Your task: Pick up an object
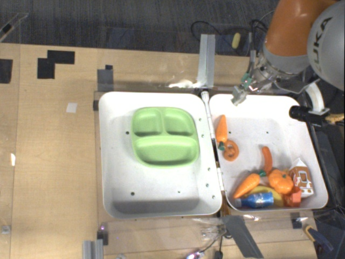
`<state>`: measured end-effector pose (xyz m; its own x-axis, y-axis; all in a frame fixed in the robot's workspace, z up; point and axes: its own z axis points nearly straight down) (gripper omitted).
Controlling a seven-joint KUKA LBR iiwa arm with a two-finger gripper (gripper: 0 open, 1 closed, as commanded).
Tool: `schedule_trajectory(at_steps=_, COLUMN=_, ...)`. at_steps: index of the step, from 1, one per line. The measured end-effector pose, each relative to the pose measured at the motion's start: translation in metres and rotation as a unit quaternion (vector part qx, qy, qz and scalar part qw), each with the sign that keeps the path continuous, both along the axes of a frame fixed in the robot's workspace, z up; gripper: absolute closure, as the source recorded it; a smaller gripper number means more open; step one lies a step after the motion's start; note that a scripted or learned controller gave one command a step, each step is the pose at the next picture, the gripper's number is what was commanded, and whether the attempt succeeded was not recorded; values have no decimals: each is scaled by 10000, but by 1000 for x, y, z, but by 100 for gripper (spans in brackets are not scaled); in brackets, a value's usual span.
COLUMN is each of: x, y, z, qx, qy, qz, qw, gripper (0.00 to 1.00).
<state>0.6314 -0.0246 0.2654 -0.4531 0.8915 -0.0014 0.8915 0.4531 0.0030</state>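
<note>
The gripper (pixel 240 95) hangs over the far rim of the right bin (pixel 280 109); whether it is spread or pressed together I cannot tell. A carrot (pixel 221 128) lies by that bin's left wall, touching an orange ring (pixel 230 150). More toy food piles in its near corner. A green tray (pixel 164 135) sits in the left bin (pixel 116 161).

A tray (pixel 164 135) lay in the left bin (pixel 116 193); toys (pixel 269 185) crowded the right bin (pixel 291 109) at 5 o'clock.

Bright even overhead light; white bins (pixel 161 201) near glare, soft shadows inside; slight overall blur.
</note>
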Motion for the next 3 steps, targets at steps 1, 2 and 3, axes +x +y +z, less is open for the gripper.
schedule_trajectory(at_steps=1, x=15, y=39, z=-59, qx=2, qy=15, qz=-794, qw=9968, gripper=100)
schedule_trajectory(at_steps=2, x=-25, y=1, z=-46, qx=0, qy=8, qz=-204, qw=9998, gripper=100)
schedule_trajectory(at_steps=3, x=-53, y=-103, z=-153, qx=1, qy=24, qz=-717, qw=9974, gripper=100)
